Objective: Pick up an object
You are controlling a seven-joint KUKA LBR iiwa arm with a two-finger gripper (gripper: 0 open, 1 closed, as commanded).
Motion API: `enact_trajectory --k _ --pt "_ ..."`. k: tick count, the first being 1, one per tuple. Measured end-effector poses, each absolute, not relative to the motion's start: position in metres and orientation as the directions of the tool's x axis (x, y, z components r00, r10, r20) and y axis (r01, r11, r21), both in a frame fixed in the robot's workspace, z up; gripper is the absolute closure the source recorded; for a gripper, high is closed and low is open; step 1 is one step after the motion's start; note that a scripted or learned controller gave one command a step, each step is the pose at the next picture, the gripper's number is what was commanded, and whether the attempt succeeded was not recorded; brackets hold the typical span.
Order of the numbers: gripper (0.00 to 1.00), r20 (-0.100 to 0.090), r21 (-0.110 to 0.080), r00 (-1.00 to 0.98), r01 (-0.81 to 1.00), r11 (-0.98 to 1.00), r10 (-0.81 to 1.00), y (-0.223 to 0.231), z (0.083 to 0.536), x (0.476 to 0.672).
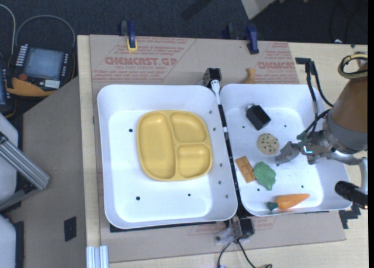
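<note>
Contents of the right white bin (292,100), five pieces. Small black block (257,116), tilted, upper left area. Round tan cookie with dark specks (268,143), flat, just below the block. Orange-brown ridged cracker (246,169), near the left wall. Green leafy piece (265,175), touching the cracker's right side. Orange carrot with green top (288,202), lying along the front wall.

yellow tray (173,144), orange carrot (290,201), speckled cookie (268,143)
</note>
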State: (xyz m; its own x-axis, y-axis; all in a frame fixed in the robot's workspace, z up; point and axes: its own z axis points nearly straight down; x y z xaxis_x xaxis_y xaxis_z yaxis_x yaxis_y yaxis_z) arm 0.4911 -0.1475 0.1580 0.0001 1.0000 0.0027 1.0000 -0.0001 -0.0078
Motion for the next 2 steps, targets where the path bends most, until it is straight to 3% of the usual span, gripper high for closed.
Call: enact_trajectory --k 2 --pt "0.0 0.002 0.001 0.001 1.0 -0.001 1.0 -0.144 0.086 0.491"
